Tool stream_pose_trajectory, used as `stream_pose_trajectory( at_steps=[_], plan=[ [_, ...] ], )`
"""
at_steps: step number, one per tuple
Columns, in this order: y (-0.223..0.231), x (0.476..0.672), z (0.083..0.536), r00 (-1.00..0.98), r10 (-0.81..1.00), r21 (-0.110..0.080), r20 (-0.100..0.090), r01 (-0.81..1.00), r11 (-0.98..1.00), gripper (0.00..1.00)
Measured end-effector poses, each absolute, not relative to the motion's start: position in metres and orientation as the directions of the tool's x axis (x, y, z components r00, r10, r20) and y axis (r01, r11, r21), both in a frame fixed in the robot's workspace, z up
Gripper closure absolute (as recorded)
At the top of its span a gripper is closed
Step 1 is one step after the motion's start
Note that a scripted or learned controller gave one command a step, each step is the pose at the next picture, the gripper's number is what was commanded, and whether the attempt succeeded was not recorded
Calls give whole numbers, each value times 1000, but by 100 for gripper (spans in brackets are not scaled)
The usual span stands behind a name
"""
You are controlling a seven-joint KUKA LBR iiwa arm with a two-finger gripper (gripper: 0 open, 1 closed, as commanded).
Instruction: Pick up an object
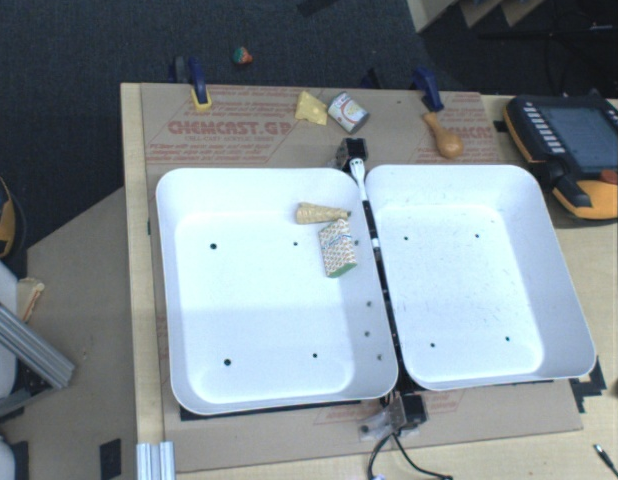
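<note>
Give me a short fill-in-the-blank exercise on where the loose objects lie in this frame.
1. The cone-shaped object and the patterned packet both lie in the ____ bin.
2. The patterned packet lies just ____ the cone-shaped object in the camera view.
3. The yellow wedge rests on the ____, outside both bins.
4. The wooden-handled tool lies beyond the far rim of the ____ bin.

Missing words: left; below; bench; right

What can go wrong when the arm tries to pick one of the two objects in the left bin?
The cone-shaped object and the patterned packet lie touching, so closing on one may drag the other. Both lie close to the left bin's right wall, which may block a finger. The packet looks flat, so the fingers might slide over it.
</note>
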State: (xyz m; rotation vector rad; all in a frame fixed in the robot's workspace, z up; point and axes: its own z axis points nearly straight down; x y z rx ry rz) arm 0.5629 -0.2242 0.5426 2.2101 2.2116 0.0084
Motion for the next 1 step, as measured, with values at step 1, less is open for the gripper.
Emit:
stream_pose_trajectory(
  at_steps=[1],
  plan=[
    [-128, 493, 537, -9, 1000, 1, 3, 1000, 9, 0]
  ],
)
